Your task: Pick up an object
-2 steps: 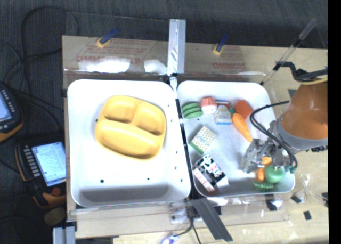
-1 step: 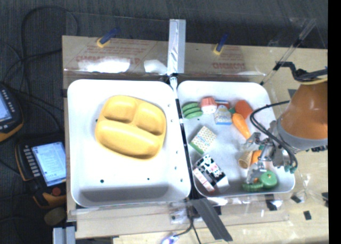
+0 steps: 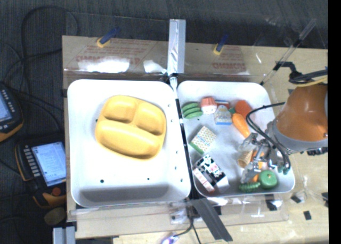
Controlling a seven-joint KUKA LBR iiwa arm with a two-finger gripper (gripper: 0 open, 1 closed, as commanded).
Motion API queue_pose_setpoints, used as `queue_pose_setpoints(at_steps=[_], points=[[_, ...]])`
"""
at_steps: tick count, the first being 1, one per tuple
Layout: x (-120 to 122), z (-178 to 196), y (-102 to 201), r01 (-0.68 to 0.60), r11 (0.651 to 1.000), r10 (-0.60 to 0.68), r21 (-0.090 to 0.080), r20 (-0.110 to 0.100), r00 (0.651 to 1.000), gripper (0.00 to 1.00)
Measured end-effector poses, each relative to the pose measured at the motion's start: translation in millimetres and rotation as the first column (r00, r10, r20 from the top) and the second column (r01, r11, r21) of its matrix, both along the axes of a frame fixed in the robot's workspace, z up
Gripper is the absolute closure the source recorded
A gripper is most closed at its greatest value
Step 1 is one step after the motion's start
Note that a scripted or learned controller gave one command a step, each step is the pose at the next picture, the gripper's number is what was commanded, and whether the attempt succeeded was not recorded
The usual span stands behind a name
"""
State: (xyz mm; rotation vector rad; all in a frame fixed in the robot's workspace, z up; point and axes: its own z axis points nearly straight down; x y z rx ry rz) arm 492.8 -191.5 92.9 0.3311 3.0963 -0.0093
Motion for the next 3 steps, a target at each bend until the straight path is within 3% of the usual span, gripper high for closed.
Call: queue_pose_setpoints(at_steps=[2, 3], points=[[0.1, 0.2, 2.3, -0.017, 1.0, 0.017, -0.003, 0.001, 1.0, 0.0], [57.0, -2.6, -4.4, -0.108, 0.994, 0.108, 0.001, -0.015, 0.994, 0.0]])
